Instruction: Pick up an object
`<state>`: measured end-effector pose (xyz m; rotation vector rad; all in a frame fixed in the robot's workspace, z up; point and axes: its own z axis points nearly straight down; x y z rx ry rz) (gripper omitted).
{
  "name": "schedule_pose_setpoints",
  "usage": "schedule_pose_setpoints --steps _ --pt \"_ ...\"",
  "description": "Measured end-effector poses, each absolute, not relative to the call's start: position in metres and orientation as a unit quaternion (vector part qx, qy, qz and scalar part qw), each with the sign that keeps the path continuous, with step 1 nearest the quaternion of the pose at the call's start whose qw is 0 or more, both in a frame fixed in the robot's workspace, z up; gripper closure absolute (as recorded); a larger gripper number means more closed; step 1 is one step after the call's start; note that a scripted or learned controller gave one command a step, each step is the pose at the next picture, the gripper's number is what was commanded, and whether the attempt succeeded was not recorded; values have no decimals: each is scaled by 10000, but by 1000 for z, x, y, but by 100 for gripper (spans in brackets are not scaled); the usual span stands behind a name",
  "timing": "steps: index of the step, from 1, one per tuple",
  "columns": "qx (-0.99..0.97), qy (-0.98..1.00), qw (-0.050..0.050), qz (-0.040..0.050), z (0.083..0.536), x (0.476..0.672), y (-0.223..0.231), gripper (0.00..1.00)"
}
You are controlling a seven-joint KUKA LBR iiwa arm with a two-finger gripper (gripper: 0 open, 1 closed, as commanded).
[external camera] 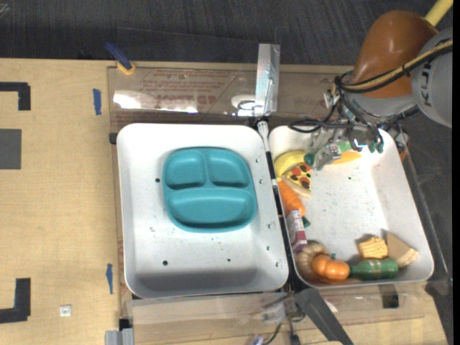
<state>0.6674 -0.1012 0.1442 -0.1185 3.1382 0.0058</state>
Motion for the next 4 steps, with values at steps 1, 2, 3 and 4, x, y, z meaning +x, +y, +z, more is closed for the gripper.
schedule_pose_setpoints --steps 1,2,3,4 --pt "90 9999 91 1 254 667 -75 100" --pt "86 9999 107 3 262 668 -74 100" --pt "-377 9993 27 8 253 653 -26 100" --pt "125 9999 -7 -6 161 610 -145 100"
